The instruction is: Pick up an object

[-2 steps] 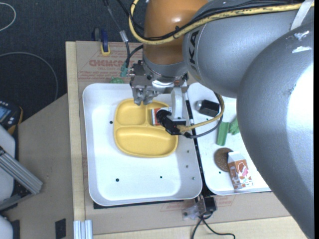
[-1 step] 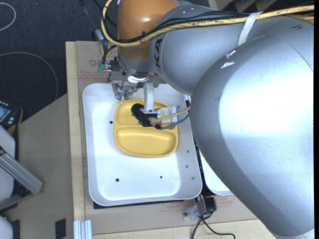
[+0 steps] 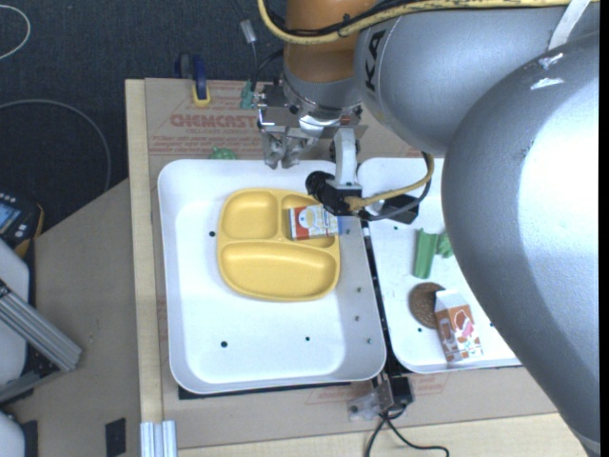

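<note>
My gripper hangs over the far rim of the left bin, just beyond the yellow divided plate. Nothing shows in its grasp. The plate lies in the far half of that bin. A small red, white and blue carton lies in the plate's far right compartment, a little right of and nearer than the gripper. The plate's other two compartments hold nothing.
The right bin holds a green stick-like object, a brown disc and a red and white carton. The arm's big grey body covers the right side of that bin. A cardboard sheet lies beyond the bins.
</note>
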